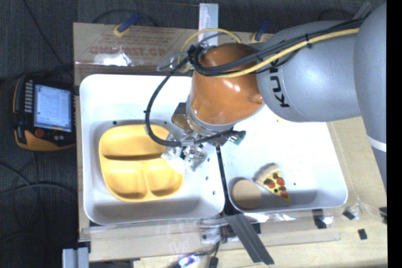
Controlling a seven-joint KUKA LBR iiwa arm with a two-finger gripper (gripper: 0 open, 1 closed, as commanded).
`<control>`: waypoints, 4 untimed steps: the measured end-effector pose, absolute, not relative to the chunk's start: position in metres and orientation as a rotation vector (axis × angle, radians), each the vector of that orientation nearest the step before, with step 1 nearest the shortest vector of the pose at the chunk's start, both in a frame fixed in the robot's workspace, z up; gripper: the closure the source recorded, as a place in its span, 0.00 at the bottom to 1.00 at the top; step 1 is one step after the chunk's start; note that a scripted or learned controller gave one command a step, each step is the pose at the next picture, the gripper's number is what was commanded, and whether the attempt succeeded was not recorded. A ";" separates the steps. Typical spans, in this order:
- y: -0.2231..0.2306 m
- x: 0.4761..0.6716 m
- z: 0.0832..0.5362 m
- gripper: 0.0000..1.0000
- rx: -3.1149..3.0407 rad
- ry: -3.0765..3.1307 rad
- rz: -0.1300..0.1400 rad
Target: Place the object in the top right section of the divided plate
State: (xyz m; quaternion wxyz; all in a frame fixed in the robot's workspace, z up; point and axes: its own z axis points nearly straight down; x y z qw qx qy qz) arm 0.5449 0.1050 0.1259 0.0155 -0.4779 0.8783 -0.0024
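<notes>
hovering low at the right edge of the yellow divided plastic plate (135,166), the two-finger metal claw (188,152) sits under the orange wrist band.

whether it is spread or pinching anything cannot be told. plate lies in the left shallow white bin (94,97); a toy pizza slice (274,181) and a tan round piece (245,192) lie in the right white bin (326,154).

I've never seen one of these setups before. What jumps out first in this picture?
The big grey arm with its glossy orange band dominates, reaching in from the right over the middle of the two white bins. Under its gripper, in the left bin, sits a bright yellow divided plate. The right bin holds a toy pizza slice beside a brown round object.
</notes>
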 end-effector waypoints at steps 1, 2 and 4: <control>0.119 0.535 0.117 1.00 -1.773 2.538 -0.026; 0.075 0.579 0.182 1.00 -1.717 2.626 0.008; 0.145 0.484 0.183 1.00 -1.429 2.797 0.005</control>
